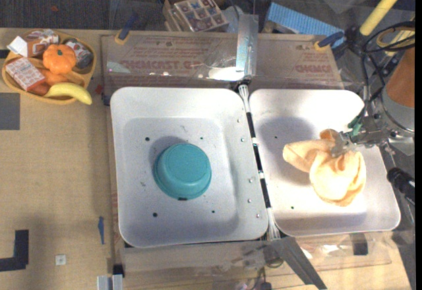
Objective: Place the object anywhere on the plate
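In the left bin [132, 117] the teal plate [183, 171] sat upside-down looking, near the middle, alone. In the right bin [290, 111] lay the orange cloth [330, 167], crumpled, toward the bin's right edge. The claw [341, 144] was down at the cloth's upper fold; whether it was apart or together I could not tell. The cloth seemed light, soft and floppy, so it would probably hang and drag. A raised fold looked the best place to pinch.

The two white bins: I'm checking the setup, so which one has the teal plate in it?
The left bin holds the teal plate; the right bin holds a yellow-orange cloth, with the gripper over it.
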Motion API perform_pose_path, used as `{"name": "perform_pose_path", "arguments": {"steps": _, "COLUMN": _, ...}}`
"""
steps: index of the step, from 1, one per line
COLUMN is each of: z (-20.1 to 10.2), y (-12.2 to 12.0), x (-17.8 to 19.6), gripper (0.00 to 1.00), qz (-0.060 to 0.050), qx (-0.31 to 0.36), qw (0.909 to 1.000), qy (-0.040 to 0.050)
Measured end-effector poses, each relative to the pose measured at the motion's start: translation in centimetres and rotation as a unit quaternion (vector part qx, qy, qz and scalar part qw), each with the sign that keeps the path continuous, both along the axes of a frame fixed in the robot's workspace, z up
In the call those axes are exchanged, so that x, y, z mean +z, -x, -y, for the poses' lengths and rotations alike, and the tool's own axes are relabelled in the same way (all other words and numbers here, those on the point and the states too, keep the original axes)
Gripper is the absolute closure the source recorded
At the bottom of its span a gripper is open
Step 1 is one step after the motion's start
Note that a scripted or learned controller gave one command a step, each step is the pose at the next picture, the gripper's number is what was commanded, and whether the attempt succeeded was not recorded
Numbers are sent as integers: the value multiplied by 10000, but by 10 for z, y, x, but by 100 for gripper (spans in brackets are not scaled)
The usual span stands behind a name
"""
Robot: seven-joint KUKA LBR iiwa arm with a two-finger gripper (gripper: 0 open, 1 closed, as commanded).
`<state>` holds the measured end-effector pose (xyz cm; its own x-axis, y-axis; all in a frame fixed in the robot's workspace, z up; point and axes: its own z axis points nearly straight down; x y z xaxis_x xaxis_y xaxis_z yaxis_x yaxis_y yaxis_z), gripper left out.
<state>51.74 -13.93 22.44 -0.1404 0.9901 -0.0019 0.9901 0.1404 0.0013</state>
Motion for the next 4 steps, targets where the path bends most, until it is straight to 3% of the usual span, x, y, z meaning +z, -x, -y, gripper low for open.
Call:
{"name": "perform_pose_path", "arguments": {"steps": 1, "z": -52, "y": -23, "x": 8, "gripper": 100, "qz": 9, "qx": 1986, "qw": 9801, "qy": 5}}
{"name": "perform_pose_path", "arguments": {"steps": 2, "z": -107, "y": -38, "x": 11, "gripper": 100, "qz": 14, "qx": 3893, "qw": 9211, "qy": 8}}
{"name": "perform_pose_path", "arguments": {"steps": 3, "z": -165, "y": -57, "x": 11, "gripper": 100, "qz": 20, "qx": 5638, "qw": 8259, "qy": 11}}
{"name": "perform_pose_path", "arguments": {"steps": 4, "z": -212, "y": -77, "x": 6, "gripper": 100, "qz": 24, "qx": 6550, "qw": 7556, "qy": 15}}
